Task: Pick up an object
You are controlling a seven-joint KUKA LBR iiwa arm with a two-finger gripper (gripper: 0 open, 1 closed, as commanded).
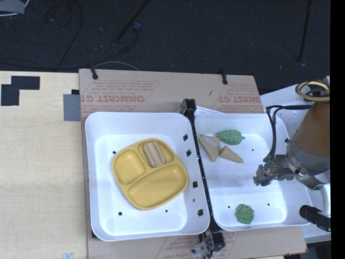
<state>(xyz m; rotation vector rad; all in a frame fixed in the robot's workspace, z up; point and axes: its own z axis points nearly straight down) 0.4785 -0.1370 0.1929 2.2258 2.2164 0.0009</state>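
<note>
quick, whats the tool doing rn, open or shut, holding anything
Tool: low over the right bin, at its right side; cannot be told whether it is open or closed, and nothing is seen held in it.

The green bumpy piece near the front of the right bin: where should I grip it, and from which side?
Probably straight from above, closing across the middle of the green bumpy piece. It looks compact and roundish, lying apart from the other items. The bin wall runs close along its near side, so a sideways approach looks cramped.

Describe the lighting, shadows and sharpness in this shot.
Camera view: even, soft light with faint shadows; the two white bins look bright but not blown out; the floor above the bench falls dark; the yellow divided tray is fairly sharp, the gripper is dim and slightly soft.
</note>
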